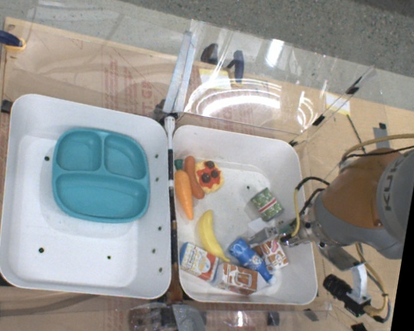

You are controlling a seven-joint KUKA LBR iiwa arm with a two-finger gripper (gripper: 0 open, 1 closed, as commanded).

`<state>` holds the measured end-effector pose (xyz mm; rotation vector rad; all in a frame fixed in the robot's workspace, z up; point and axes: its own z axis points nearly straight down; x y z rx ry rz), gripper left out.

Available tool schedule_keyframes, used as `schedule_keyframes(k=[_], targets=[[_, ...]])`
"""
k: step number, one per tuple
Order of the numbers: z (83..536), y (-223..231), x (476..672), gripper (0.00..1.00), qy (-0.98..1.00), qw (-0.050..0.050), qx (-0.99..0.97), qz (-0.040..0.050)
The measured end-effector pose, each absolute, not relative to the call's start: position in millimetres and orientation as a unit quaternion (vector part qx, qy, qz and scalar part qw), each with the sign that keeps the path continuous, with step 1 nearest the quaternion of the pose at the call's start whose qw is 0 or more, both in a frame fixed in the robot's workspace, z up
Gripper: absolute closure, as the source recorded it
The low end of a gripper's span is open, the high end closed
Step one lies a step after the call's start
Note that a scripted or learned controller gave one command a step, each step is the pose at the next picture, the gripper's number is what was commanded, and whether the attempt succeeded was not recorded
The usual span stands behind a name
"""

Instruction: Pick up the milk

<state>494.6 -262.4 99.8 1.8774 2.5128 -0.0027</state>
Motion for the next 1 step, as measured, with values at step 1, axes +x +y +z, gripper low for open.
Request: schedule_keyframes(k=[1], targets=[[179.1,-184.4,512.1,1.00,0.792,0.000,0.611,-0.0003]])
